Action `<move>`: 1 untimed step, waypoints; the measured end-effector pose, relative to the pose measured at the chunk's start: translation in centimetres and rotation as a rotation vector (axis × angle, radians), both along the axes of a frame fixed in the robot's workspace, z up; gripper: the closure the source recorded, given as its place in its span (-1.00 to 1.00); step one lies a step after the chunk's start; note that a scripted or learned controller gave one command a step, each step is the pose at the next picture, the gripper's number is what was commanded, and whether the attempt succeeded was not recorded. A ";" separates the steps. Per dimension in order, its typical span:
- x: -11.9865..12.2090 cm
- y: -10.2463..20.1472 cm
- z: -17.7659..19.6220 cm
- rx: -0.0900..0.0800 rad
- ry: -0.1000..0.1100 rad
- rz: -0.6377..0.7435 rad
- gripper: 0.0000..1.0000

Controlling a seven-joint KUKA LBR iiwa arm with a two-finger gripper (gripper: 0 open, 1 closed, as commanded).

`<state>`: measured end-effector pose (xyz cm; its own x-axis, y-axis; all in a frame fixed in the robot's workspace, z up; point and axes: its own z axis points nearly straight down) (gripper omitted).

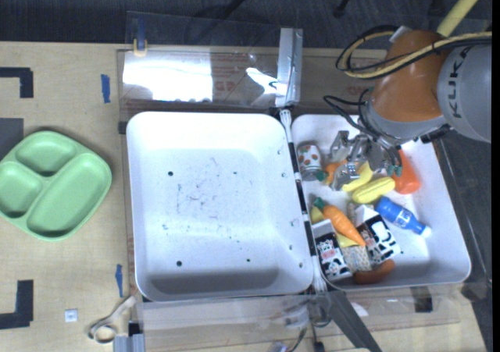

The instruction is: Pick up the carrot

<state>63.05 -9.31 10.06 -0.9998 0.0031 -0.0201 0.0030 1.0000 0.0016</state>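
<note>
Reaching in from the right side of the camera view, the grey arm with its orange band hangs over the upper part of the right bin. The gripper points down into this bin, among the objects in its back half. How far the gripper is open I cannot tell, because the metal parts mix with the clutter under them, and no object is seen clearly held by it.

The carrot lies in the right bin, near the wall between the 2 bins, below the gripper and apart from it. It is orange with a small green top at its upper left end, and it lies at a slant, the thick end towards the lower right.

Just above the carrot there is a yellow banana-like object, close under the gripper. A blue bottle with a white cap lies to the right of the carrot, also slanted. An orange-red object rests near the right side of the gripper. A small white cup with a printed figure stands at the upper left of this bin. Black-and-white packages lie at the lower part.

The left bin is beside it, touching along the middle wall. A green divided plate lies on the wooden bench, well apart to the left.
</note>
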 end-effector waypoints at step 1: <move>1.7 5.6 8.6 -0.002 0.011 0.220 1.00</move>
